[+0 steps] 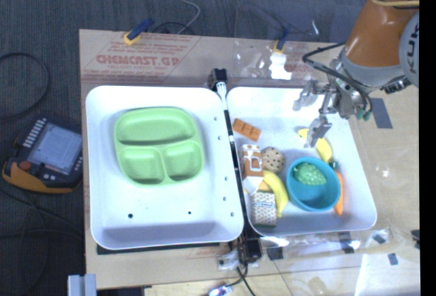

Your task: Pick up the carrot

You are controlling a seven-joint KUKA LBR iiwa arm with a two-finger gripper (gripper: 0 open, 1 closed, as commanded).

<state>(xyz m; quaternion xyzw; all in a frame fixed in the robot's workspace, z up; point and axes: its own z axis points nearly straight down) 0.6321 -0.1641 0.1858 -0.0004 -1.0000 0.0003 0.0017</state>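
Camera view: slim orange carrot (339,194) lies beside the round blue bowl (313,185); metal hand (318,114) spread apart, holding nothing.

Even, fairly bright overhead light; soft, faint shadows inside the two white bins (163,233); glare flares on the clear plastic sheet (272,63) behind the bins and on tape along the front edge; overall detail is soft and slightly grainy.

Grey arm (381,73) with orange band, metal hand (319,114).
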